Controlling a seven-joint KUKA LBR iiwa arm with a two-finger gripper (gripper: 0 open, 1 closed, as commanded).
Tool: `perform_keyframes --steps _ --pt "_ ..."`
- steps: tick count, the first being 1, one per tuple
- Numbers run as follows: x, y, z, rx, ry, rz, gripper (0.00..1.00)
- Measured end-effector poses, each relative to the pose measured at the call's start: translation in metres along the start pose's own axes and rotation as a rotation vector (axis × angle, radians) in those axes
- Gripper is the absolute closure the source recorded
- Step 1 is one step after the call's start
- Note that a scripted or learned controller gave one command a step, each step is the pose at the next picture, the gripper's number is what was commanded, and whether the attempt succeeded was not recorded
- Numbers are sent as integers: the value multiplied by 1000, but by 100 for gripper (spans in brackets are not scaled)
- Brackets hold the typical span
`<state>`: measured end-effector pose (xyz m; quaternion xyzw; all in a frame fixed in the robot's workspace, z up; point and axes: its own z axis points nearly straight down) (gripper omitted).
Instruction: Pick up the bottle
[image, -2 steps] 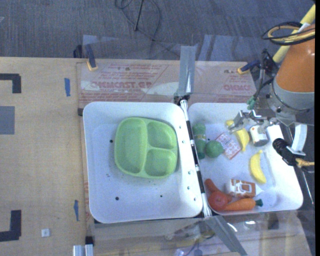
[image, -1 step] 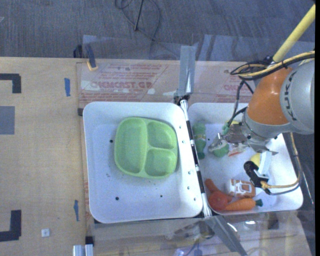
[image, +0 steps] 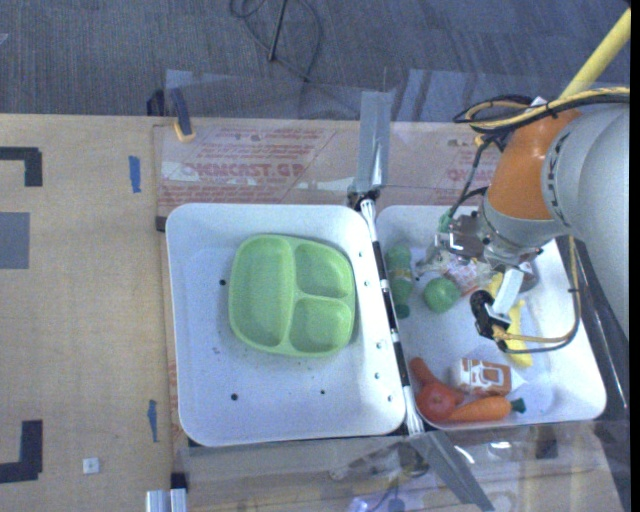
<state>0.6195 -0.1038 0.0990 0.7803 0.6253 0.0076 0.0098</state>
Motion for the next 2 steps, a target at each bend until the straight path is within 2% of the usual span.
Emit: perform_keyframes --steps 1,2 --pt "-3 2 -11 -7 -7 0 100" --pt "-3 2 -11 -7 -7 0 0"
